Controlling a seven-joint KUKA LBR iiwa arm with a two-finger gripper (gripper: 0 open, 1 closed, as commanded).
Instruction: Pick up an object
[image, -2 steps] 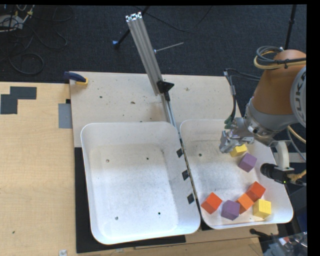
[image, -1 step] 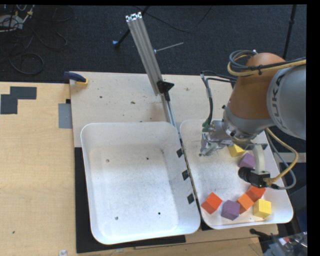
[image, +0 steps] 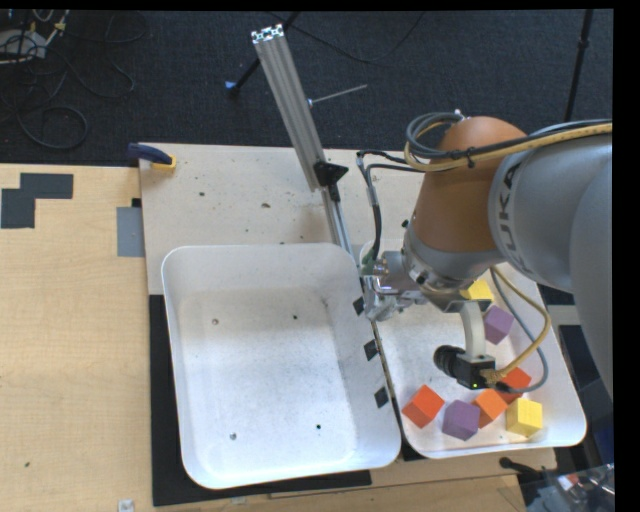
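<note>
gripper (image: 381, 292) hung over the left edge of the right bin (image: 565, 432); open or shut, couldn't tell. orange block (image: 424, 405), purple block (image: 461, 419) and yellow block (image: 524, 417) lay near, unlifted. the pick was all ahead.

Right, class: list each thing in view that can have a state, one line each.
left bin: floor bare but for dark specks.
right bin: holds coloured blocks.
gripper: above the right bin's left wall, no block seen in it.
orange block: loose on the bin floor, ungrasped.
purple block: loose beside it.
yellow block: loose by the near-right corner.
</note>
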